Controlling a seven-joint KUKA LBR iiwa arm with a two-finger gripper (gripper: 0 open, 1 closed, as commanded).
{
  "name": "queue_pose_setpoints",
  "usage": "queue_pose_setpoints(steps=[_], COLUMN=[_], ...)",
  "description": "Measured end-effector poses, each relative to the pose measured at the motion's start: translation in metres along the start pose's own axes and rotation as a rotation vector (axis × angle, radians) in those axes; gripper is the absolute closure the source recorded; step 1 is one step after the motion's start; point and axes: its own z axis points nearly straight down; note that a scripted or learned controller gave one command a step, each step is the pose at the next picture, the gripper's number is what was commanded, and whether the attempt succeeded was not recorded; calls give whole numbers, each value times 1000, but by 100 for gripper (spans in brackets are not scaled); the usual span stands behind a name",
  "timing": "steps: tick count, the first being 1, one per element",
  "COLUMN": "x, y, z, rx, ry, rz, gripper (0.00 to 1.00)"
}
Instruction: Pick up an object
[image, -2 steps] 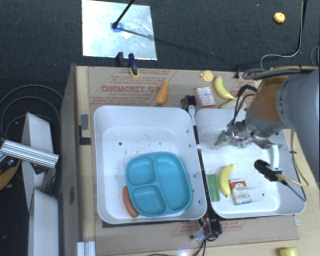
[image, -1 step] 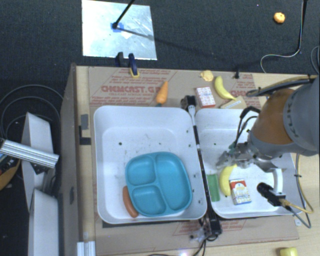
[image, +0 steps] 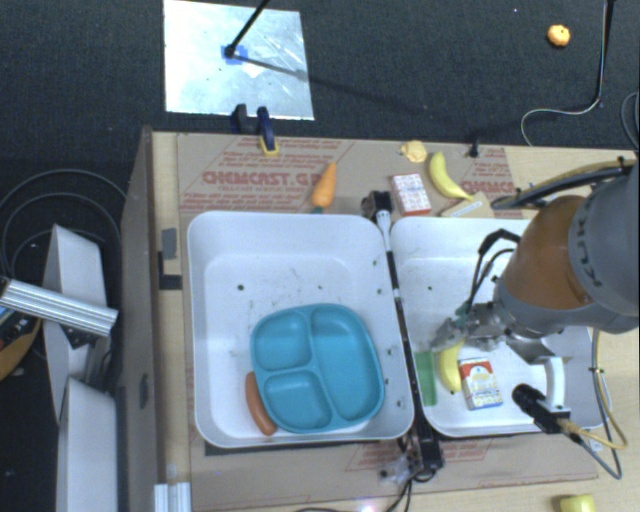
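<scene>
Tool (image: 462, 330) low in right bin (image: 430, 250), above banana (image: 449, 368); finger state unclear.

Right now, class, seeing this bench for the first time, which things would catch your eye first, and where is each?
The bright blue divided plastic tray lies in the left white bin, with an orange sausage-shaped toy along its lower left edge. The bulky grey arm with its orange band hangs over the right white bin, its gripper just above a yellow banana toy and a small red-and-white box.
</scene>
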Motion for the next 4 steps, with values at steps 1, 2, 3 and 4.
queue_pose_setpoints(steps=[1, 2, 3, 4], x=[-27, 6, 4, 48], y=[73, 17, 20, 118], z=[-1, 1, -11, -107], rx=[-7, 5, -3, -19], ry=[-1, 4, 2, 2], rz=[-5, -3, -3, -13], gripper=[0, 0, 100, 100])
